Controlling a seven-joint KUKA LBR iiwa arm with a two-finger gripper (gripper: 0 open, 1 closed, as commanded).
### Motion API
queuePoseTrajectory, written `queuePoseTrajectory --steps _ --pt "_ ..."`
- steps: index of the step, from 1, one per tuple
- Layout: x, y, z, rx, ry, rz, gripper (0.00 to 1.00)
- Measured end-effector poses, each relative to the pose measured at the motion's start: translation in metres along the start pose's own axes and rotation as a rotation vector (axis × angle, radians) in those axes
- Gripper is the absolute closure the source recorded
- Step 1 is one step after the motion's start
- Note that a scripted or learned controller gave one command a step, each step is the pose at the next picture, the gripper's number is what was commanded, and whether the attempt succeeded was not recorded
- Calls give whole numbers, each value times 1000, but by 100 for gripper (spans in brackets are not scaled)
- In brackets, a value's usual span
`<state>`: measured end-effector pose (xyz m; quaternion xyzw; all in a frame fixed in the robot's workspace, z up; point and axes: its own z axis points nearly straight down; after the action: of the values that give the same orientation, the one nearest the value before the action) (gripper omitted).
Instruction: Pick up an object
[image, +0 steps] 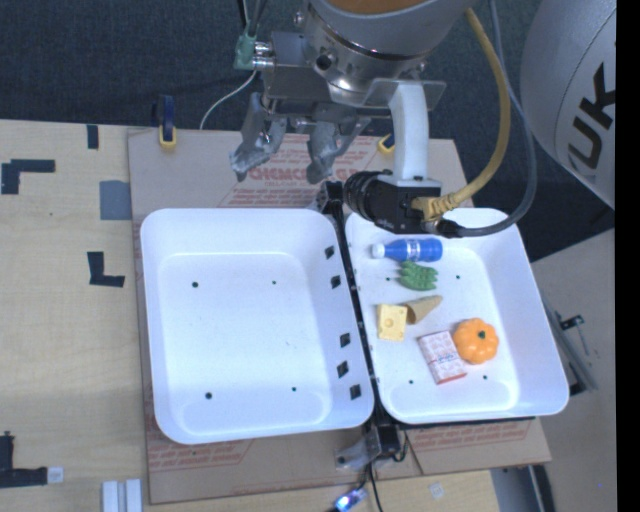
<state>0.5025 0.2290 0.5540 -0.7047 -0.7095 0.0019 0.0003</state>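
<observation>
wooden surface (60, 300), two white bins; jaws (290, 155) apart, gripping nothing, beyond the far rim; blue bottle (408, 249) nearest, lying crosswise.

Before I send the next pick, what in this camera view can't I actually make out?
- Label on the blue bottle: too small to read.
- Small red-and-white box: print too small.
- Green item and tan cone beside the cheese wedge: too small to identify.
- Arm above the pincer: cut off by the top edge.

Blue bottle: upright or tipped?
Tipped. The bottle lies on its side in the right bin, white cap toward the divider, above the green toy.
</observation>
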Motion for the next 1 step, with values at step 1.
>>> queuePoseTrajectory --steps 1 --pt "4 67 21 -3 1 8 100"
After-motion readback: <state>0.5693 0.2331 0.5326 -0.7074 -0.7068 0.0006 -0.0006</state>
